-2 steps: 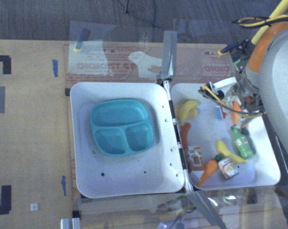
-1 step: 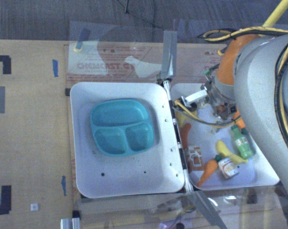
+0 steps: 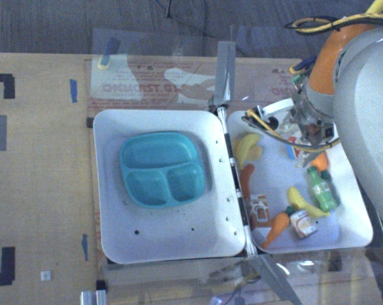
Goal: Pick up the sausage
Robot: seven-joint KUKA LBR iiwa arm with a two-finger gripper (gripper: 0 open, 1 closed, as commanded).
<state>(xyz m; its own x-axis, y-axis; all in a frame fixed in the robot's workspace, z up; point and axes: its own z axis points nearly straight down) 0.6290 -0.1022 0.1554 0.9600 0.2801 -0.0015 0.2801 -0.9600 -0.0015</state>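
Right bin [image 3: 356, 234] – one sausage [image 3: 247, 180], two bananas [image 3: 248, 147]

A blue divided plate [image 3: 162, 169] lies in the left bin [image 3: 115, 234]; a carrot [image 3: 277, 226] lies in the right.

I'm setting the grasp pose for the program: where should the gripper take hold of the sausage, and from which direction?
Probably mid-length, coming straight down. The sausage lies flat and slim, running lengthwise beside the right bin's left wall, just below the banana. Fingers should close across its narrow width; the wall leaves little room on that side, so a centred top approach seems safest.
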